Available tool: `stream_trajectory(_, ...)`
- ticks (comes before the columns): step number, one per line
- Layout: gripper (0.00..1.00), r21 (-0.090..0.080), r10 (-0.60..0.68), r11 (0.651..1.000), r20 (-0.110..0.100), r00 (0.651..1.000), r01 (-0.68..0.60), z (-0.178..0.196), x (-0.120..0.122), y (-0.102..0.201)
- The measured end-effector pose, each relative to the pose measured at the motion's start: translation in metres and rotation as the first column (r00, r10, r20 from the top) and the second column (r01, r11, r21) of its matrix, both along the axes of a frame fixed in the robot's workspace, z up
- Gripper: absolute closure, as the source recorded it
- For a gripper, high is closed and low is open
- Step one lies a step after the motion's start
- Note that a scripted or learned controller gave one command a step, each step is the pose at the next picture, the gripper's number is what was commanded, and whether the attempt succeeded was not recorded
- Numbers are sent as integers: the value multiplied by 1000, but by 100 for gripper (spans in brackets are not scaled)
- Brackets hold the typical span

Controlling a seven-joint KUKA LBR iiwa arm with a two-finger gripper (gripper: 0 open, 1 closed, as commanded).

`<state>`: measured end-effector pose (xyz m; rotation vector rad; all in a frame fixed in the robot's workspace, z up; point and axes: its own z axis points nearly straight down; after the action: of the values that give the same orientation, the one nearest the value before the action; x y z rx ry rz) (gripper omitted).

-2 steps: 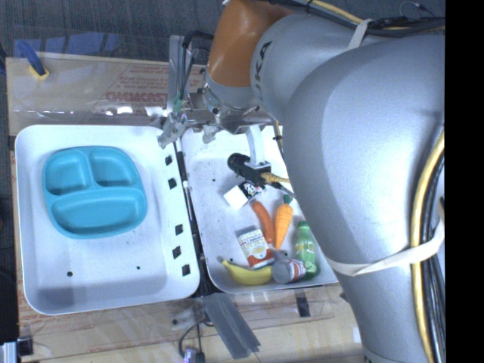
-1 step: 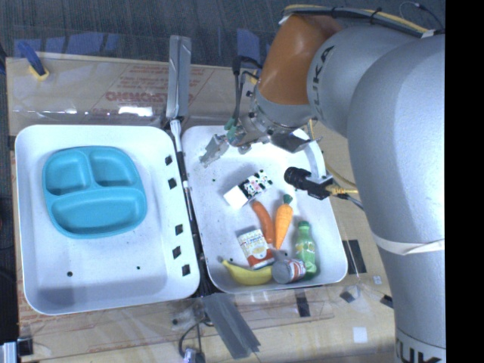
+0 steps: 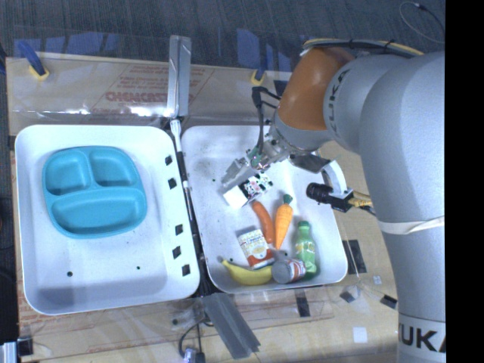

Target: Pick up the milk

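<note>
The gripper (image 3: 243, 171) is seen lowered into the right bin (image 3: 198, 203), whether clenched cannot be told; the milk (image 3: 248, 190) is touched beneath it, with carrots (image 3: 272, 221), bottle (image 3: 305, 248) and banana (image 3: 246, 273) gathered toward the near edge.

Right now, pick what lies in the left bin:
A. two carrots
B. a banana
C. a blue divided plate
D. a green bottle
C: the blue plate sits in the left bin; the carrots, banana and bottle lie in the right bin.
</note>
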<state>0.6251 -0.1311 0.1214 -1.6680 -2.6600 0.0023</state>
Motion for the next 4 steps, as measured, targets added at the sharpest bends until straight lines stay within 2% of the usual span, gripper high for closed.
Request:
stream_trajectory(1, 0, 0, 123, 992, 3, 992, -123, -28, -32, -40)
stream_trajectory(2, 100, -1, 128, 992, 5, 992, -128, -17, -31, -40)
stream_trajectory(3, 0, -1, 128, 992, 5, 992, -128, -17, -31, -40)
stream_trajectory(4, 0, 1, 274, 962, 1, 962, -274, -29, -26, -13)
